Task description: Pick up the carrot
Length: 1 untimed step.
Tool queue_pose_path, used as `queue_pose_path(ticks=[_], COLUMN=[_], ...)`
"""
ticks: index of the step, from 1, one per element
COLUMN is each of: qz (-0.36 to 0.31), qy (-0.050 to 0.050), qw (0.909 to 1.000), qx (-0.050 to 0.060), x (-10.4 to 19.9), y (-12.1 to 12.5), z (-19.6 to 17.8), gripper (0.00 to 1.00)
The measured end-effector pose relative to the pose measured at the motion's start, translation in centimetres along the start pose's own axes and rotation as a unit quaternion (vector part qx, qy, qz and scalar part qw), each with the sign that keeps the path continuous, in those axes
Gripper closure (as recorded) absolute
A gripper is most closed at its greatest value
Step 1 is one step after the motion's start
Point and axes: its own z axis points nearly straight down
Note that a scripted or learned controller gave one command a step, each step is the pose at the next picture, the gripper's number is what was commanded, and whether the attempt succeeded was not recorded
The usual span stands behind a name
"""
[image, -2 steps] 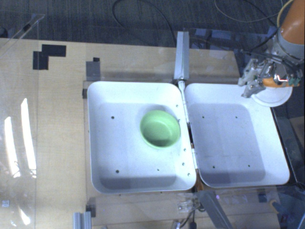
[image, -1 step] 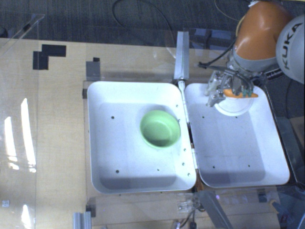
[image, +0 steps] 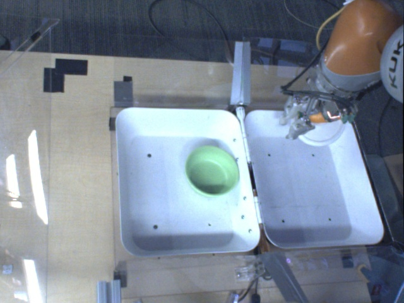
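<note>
— What's in front of me, left to right?
— A round pale-green plastic bowl (image: 213, 169) sits centred in your shallow white left bin (image: 145, 219). Over the shallow white right bin (image: 315, 194), upper right of the frame, hangs your gripper (image: 297, 125). The small orange carrot (image: 326, 118) shows just right of it, long axis seemingly left-right.
— Wide or closed?
— You can't tell from here.

Wooden bench (image: 69, 188) — left white bin (image: 151, 223) beside right white bin (image: 315, 197)
</note>
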Motion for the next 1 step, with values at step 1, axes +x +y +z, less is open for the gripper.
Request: queue_pose_path(ticks=[1], qz=[-0.220], qy=[-0.001], qw=[0.9755], qx=[0.000], x=[-0.14], y=[-0.55], z=[0.52], gripper=[1.00])
